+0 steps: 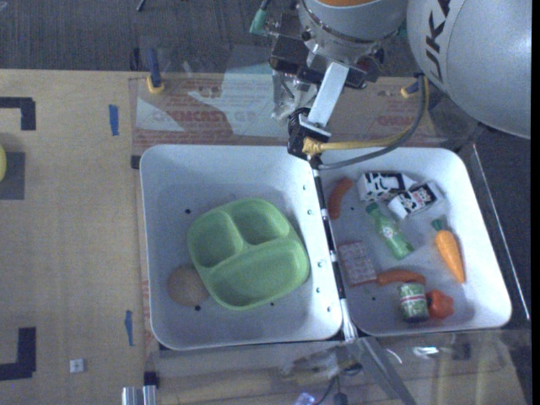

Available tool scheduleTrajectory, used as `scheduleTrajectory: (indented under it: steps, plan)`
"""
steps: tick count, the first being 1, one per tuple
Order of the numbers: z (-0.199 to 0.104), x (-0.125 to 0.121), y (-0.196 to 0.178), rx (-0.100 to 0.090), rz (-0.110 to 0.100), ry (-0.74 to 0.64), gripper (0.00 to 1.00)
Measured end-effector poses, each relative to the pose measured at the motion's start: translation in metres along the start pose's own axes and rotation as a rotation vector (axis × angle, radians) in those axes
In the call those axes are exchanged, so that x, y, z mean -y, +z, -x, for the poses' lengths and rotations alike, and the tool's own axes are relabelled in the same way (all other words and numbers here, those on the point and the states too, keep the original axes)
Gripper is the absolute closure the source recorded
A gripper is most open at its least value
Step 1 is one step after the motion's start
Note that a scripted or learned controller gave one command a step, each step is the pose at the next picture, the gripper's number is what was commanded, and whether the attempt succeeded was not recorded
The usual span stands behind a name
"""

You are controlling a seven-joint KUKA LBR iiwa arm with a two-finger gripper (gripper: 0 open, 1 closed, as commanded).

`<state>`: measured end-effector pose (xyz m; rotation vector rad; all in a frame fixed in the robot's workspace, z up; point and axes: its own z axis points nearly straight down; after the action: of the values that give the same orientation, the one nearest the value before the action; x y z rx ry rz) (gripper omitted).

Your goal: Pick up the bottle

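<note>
Nearest me, at the front of the right-hand shallow white bin (489,226), a short green tin can (413,301) stands just beside a small red lumpy piece (440,304). Behind the can lie a slim orange-red stick-shaped piece (400,277) and a flat pinkish waffle-patterned block (357,261).

The small green plastic bottle (389,232) lies on its side in the middle of this same bin. Its long axis runs on a diagonal, from far-left to near-right. The narrow end, which looks to me like the cap, points toward the far-left corner, and the wider base points toward the orange carrot (450,254) on its right. Just beyond the bottle are two black-and-white cow-patterned cartons (398,191), and a reddish sausage-shaped piece (339,197) lies close to the dividing wall.

In the left-hand white bin (160,192) a green divided plastic plate (249,252) sits near the middle, with a tan round lump (186,285) touching its near-left edge. Both bins rest on the pale wooden table (67,226).

The grey arm's gripper (291,99) hangs past the far rims, roughly in line with the seam between the bins and well apart from the bottle. Whether it is released or clenched, I cannot tell from where I stand.
</note>
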<state>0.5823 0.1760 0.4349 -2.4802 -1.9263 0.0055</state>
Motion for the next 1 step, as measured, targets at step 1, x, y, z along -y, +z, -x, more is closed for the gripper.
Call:
scheduleTrajectory:
  steps: [1]
  plan:
    - [-0.0378, 0.0056, 0.0398, 0.000, 0.002, -0.634, 1.00]
